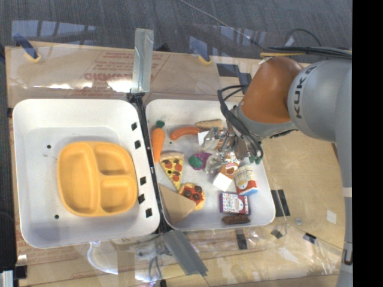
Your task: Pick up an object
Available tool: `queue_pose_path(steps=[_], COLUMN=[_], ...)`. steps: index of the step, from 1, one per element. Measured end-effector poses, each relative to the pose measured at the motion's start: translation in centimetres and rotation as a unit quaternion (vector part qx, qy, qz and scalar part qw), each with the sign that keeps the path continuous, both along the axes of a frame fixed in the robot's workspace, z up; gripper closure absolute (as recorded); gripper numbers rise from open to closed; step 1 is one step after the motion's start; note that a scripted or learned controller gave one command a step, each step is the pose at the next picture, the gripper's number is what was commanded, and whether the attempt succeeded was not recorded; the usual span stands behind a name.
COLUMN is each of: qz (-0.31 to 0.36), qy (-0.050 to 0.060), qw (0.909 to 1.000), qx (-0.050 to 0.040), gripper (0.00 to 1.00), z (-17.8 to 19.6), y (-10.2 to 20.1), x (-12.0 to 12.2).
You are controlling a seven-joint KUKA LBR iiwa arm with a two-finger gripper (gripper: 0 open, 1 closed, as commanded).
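Observation:
My gripper [216, 150] hangs low over the middle of the right bin [263, 211], reaching in from the right under the arm's orange band. Its metal fingers [210, 139] stand open, with nothing visible between them. A purple toy [199, 159] lies just left of the gripper. A tan bread roll [209, 124] and an orange sausage [184, 133] lie just behind it. Right beside it at the front are a small orange carton [229, 171], a white cube [222, 182] and a red-and-white can [245, 182].
Further left in the right bin lie a carrot [157, 143], two pizza slices [173, 166] [192, 192] and a tan wedge [177, 205]. A purple box [233, 204] and a brown bar [235, 219] sit at its front. The left bin [30, 124] holds a yellow divided tray [96, 177].

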State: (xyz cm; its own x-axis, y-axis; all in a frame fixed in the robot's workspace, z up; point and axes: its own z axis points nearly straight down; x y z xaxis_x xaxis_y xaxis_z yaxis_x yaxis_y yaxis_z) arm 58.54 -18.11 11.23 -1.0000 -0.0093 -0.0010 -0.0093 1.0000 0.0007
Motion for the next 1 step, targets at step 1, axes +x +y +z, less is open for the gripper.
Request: queue_pose_path(steps=[1], qz=[-0.157], qy=[-0.001], qw=[0.9876], qx=[-0.0009], gripper=[1.0], z=[5.69], y=[-0.7], x=[2.02])
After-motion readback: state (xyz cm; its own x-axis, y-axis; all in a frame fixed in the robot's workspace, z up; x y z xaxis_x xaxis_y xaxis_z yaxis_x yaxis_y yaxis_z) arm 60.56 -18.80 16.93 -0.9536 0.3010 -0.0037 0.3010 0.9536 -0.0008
